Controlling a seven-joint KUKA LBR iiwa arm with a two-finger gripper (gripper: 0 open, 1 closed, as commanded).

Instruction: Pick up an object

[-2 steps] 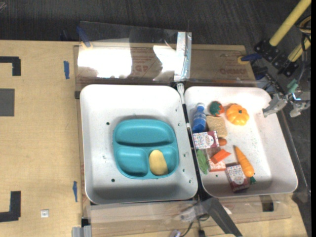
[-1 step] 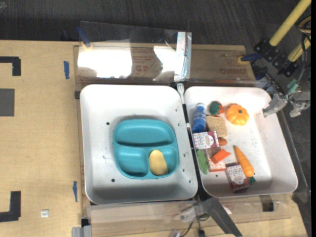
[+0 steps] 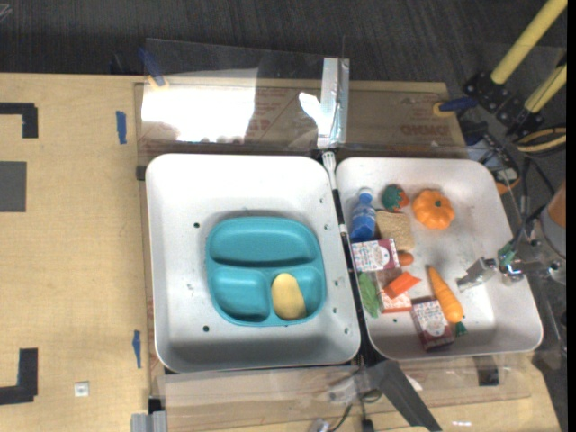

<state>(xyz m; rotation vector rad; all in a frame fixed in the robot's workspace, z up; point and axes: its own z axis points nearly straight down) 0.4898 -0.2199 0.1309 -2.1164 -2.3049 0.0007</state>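
The right bin point(image 3: 477, 228) holds several toy foods. An orange pumpkin point(image 3: 433, 210) lies near its back and a carrot point(image 3: 446, 295) lies slantwise towards the front. A blue bottle point(image 3: 363, 219) sits by the left wall, with a small pink-and-white carton point(image 3: 375, 256) in front of it. A red carton point(image 3: 431, 322) rests at the front. My gripper point(image 3: 479, 274) hangs low over the bin's right side, just right of the carrot and apart from it. Nothing is seen held in it.
The left bin point(image 3: 180, 241) bears a teal divided plate point(image 3: 261, 241) with a yellow potato point(image 3: 288, 296) in its front right section. A clear plastic sheet point(image 3: 243, 106) stands behind the bins. Yellow poles and cables point(image 3: 526, 43) crowd the back right.
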